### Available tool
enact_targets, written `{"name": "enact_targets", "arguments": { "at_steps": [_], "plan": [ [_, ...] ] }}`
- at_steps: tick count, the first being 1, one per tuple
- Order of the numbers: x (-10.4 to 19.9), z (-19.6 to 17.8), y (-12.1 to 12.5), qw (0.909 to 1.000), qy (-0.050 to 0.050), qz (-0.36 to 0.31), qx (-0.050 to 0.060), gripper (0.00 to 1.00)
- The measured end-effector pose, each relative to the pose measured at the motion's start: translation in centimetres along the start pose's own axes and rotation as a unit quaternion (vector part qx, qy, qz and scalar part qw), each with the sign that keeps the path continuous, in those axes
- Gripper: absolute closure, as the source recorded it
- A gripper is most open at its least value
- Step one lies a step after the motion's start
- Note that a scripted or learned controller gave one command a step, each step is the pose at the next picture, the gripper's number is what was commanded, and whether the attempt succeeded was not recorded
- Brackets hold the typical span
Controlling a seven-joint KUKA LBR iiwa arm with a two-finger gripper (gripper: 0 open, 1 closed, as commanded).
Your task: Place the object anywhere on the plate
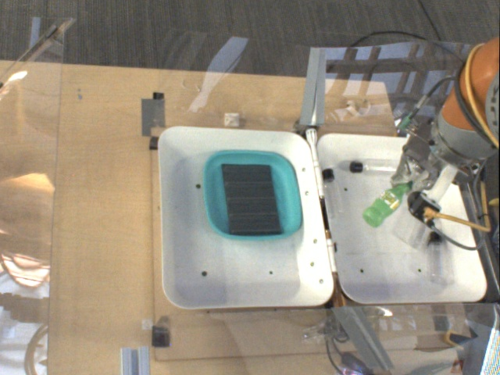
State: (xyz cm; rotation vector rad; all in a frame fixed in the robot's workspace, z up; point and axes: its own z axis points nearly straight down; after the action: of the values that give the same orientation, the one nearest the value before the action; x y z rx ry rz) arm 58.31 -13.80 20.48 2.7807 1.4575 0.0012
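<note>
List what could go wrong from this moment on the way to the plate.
1. The green object sits at the gripper by one end only; it may slip out over the right bin.
2. The ridge between the bins lies on the path and could knock it.
3. The teal plate already carries a dark block, so the object may roll off.

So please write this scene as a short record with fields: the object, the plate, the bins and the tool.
object: green item, in the right bin, at the tool's tip
plate: teal, rounded square, in the left bin, with a dark ribbed insert on it
left bin: white, holds the plate
right bin: white, holds the green item
tool: over the right bin, next to the green item; grip cannot be judged
task state: green item not yet on the plate
</note>
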Motion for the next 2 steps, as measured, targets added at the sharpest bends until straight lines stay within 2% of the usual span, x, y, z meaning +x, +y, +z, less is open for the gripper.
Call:
{"name": "enact_targets", "arguments": {
  "at_steps": [1,2],
  "plan": [
    [4.3,0.9,-5.8,0.9976,0.001,-0.070,0.000,1.00],
    [11.7,2.0,-2.9,0.9843,0.001,-0.176,0.000,1.00]
  ]
}}
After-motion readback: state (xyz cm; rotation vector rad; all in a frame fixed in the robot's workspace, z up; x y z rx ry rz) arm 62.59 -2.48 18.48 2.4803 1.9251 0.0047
